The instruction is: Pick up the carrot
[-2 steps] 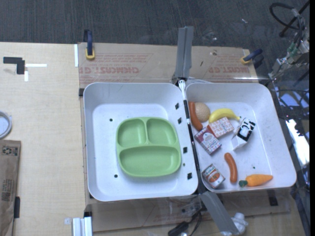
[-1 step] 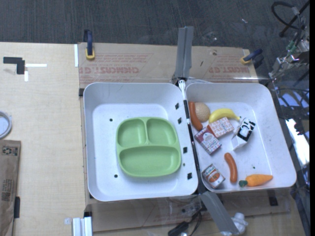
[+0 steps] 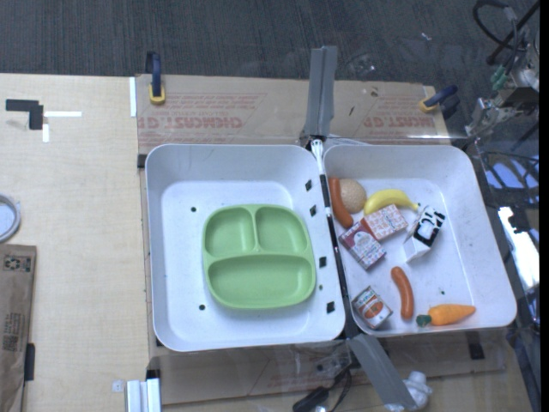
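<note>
Along the near edge, cut off by the frame: a grey bar (image 3: 378,372) slanting out from between the bins, dark cabling beside it, and something crumpled and white (image 3: 417,388), too blurred to name.

In the right bin (image 3: 485,230), near-right corner: the carrot (image 3: 451,314), lying flat, green stub toward the left, tip toward the right wall, close to the near rim. Nothing resting on it. Just left of it, apart, a red sausage (image 3: 402,292) lying roughly upright in the view, and by the near-left corner a small tin (image 3: 371,307) on its side, label unreadable.

Farther in, a red-and-white carton (image 3: 363,244) touching a smaller one (image 3: 387,221); print too small to read. To the right, a black-and-white box (image 3: 426,227), tilted. Behind these, a banana (image 3: 390,201), and a brown rounded item (image 3: 349,196), hard to identify, partly covering a long orange-red piece (image 3: 340,210) along the left wall.

In the left bin (image 3: 171,230), a green divided plate (image 3: 258,257), three compartments, lying flat.

At the far left of the counter (image 3: 69,187), sliced by the frame: a brown paper bag (image 3: 15,307) and a tape roll (image 3: 4,220).

Beyond the bins, cardboard (image 3: 232,110) held by two blue-and-yellow clamps (image 3: 154,77), and a grey upright bar (image 3: 322,93). In the far right corner, tangled cables (image 3: 506,41), half out of frame.

As for the claw, cannot tell whether spread or pressed together.
</note>
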Robot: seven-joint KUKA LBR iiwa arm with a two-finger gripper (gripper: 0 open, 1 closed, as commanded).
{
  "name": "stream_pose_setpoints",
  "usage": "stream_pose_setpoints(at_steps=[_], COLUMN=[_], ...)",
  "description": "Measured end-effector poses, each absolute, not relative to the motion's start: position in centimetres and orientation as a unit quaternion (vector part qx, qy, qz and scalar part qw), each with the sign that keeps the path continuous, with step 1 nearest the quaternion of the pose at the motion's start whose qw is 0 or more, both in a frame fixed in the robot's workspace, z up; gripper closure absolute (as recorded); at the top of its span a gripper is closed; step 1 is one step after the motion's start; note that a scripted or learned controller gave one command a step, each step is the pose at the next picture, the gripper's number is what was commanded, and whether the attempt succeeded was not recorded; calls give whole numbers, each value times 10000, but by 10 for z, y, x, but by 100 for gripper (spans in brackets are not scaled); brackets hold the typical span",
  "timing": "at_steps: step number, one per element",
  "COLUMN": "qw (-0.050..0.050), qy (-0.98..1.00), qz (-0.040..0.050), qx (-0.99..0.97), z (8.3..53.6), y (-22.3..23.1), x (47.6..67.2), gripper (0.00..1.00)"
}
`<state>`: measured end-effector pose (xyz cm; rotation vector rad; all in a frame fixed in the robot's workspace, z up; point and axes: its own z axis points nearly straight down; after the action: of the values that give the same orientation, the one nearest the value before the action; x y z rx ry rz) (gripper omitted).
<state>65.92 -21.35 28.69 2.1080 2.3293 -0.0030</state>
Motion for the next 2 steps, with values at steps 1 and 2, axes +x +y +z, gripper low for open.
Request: stream_pose_setpoints(at_steps=[1,2], qw=[1,-2], qy=[7550,7299], qz=[-10,-9], qx=[6557,6836], z=[284,288], y=[-205,-186], x=[659,659], gripper=[100,100])
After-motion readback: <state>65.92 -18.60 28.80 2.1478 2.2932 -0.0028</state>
